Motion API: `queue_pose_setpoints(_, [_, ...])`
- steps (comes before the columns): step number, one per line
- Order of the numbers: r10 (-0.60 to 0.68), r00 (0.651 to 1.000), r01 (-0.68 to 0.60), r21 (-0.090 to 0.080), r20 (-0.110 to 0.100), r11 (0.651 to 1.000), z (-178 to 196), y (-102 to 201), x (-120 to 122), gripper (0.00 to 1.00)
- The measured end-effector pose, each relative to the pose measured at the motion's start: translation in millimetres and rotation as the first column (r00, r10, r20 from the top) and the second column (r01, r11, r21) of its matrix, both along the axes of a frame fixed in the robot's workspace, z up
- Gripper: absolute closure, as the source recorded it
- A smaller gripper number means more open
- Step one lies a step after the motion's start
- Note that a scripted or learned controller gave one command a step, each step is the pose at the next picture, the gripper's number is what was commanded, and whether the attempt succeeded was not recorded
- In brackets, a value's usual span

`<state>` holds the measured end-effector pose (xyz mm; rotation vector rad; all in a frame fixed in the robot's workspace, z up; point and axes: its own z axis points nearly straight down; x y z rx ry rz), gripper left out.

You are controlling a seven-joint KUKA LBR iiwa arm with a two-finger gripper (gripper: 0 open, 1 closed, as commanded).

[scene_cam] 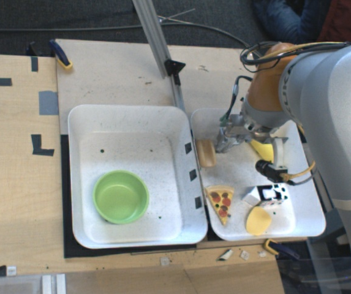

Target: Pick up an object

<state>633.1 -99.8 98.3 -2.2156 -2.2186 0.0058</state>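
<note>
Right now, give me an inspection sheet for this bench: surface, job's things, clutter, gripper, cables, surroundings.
Surface: wooden bench bearing two shallow white bins side by side, left bin and right bin.
Job's things: green bowl in the left bin; in the right bin a pizza slice, a tan block by the dividing wall, a yellow round piece, a black-and-white item and a yellow item partly behind the arm.
Clutter: small scraps on the bench in front of the right bin.
Gripper: gripper low in the right bin beside the tan block; nothing seen held.
Cables: black cable looped at the wrist.
Surroundings: dark tape marks, metal pole, yellow-tipped clamp.
</note>
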Motion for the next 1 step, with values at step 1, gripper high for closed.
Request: queue_pose_setpoints(1, [0.000, 1.000, 0.000, 0.000, 0.007, 1.000, 48.1, 9.9, 3.5, 1.00])
